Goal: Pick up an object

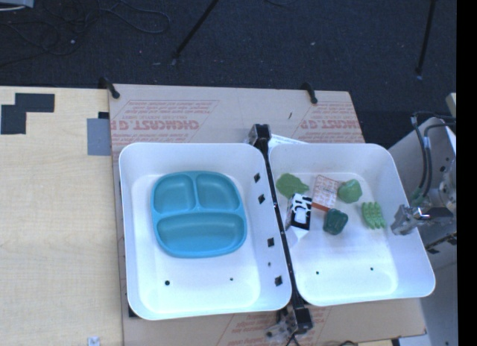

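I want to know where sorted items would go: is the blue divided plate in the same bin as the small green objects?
No. The blue divided plate lies alone in the left bin, while the small green objects lie in the right bin.

The pale wooden worktop (52, 247) carries a printed cardboard sheet (179, 117) — on it, two white bins side by side: left bin (141, 292), right bin (402, 277).

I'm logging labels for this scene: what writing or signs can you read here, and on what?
Red print on the cardboard sheet under the bins: upside down and blurred, not readable.
Second red print near its right corner: also unreadable.
Black-and-white card in the right bin: bold marks, unreadable.
Pale card beside it: too small.
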